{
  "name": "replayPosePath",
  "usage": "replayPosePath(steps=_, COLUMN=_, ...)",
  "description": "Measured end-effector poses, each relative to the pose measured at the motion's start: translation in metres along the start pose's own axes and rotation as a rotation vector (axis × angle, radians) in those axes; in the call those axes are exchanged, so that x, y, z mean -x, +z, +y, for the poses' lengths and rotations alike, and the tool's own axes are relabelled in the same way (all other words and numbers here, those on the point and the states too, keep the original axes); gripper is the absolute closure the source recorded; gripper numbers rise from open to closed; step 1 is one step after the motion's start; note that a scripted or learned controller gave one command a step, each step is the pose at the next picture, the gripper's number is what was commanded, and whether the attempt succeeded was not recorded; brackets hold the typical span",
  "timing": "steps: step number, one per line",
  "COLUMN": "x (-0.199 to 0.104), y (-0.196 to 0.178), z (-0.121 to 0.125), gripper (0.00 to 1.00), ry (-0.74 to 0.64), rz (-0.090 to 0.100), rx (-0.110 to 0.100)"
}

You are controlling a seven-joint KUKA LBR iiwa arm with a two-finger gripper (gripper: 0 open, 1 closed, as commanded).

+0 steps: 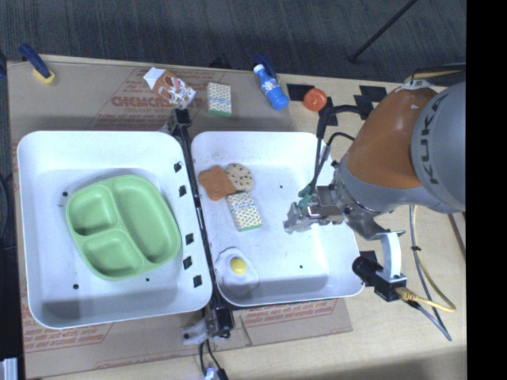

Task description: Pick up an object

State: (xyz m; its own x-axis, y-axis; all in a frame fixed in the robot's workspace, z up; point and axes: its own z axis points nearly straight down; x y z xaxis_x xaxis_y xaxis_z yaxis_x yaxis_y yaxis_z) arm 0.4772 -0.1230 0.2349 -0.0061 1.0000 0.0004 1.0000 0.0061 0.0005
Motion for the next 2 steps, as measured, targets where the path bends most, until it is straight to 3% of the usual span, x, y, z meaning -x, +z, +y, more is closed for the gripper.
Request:
replayPosePath(steps=1, x=-0.0247, y=-0.0145, z=0.0003, gripper=1.0, ry=0.0, rz=0.0, rx=0.001)
replayPosePath(steps=2, x=-0.0245, y=-0.0143, z=0.0002, gripper=0.0, ry=0.0, rz=0.0, rx=0.0)
